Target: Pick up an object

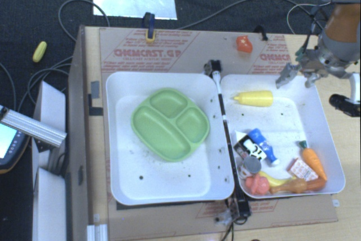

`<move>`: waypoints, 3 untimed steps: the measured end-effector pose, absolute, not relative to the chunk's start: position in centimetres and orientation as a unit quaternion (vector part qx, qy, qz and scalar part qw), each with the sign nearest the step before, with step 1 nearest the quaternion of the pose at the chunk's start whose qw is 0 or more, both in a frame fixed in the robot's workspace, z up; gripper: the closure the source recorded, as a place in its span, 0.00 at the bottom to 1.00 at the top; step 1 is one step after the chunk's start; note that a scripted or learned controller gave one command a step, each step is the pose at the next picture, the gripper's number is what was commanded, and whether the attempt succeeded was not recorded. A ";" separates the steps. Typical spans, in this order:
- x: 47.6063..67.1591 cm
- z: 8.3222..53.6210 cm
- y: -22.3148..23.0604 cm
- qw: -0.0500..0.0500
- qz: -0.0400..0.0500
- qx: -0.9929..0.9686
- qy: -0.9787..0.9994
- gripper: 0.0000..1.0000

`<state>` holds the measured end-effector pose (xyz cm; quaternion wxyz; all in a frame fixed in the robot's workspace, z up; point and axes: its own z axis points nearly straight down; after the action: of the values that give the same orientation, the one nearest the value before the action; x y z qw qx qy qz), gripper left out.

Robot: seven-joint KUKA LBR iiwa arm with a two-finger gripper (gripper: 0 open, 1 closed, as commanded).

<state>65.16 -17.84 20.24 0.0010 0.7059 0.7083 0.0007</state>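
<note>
Gripper: the gripper (295,77) hangs over the far right corner of the right bin (316,104), fingers spread and pinching nothing.
Nearest object: a yellow bottle (255,99) lies on its side just beside it (apart, not touching).
Near end: blue bottle (263,145), toy carrot (313,160), pink toy (257,184).
Left bin: the left bin (121,121) bears a green divided plate (170,123).

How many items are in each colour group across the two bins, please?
Green: 1, the divided plate
Yellow: 2, the squeeze bottle and the banana
Blue: 1, the small bottle
Orange: 1, the carrot
Pink: 1, the toy
Red and white: 1, the small packet
Grey: 1, the round piece
Total: 8
</note>
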 end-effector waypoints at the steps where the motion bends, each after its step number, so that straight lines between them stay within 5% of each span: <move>1: 65.3 13.1 -14.3 -0.001 0.000 0.705 0.709 0.00; 2: 67.1 10.7 -14.5 0.008 0.007 0.705 0.709 0.00; 3: 67.0 14.0 -9.9 0.001 0.002 0.705 0.709 0.00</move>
<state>66.98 -9.89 13.99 0.0014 0.7051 0.7092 0.0018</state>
